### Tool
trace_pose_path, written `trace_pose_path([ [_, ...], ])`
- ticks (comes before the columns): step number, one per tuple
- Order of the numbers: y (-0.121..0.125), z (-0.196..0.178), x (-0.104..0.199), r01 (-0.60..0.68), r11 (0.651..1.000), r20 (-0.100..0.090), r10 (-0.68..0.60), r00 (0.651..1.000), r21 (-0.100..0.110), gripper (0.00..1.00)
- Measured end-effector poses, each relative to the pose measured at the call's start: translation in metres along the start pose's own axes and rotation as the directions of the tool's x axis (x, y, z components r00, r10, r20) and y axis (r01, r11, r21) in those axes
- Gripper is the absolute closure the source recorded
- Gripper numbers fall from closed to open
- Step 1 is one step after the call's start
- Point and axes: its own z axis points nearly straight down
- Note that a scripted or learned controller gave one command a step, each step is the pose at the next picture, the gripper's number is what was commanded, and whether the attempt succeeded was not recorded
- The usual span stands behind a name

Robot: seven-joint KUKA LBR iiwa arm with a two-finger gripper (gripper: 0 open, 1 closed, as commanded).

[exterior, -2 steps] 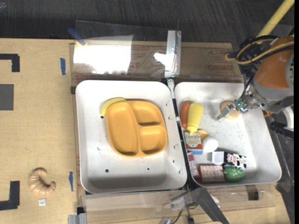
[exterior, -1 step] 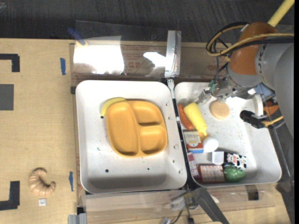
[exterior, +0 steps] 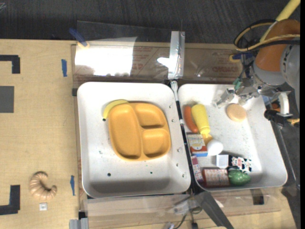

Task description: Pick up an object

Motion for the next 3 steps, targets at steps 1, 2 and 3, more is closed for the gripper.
trace_pose_path([
  [1,-0.048,0.011,0.006,-0.124,0.992,0.011,0.124,0.992,-0.001,0.00],
  [2,-0.047,-0.001,0.006,-0.123,0.992,0.012,0.123,0.992,-0.006,1.00],
  [3,-0.063,0.003,-0.011,-0.017,1.000,-0.002,0.017,1.000,-0.005,1.00],
])
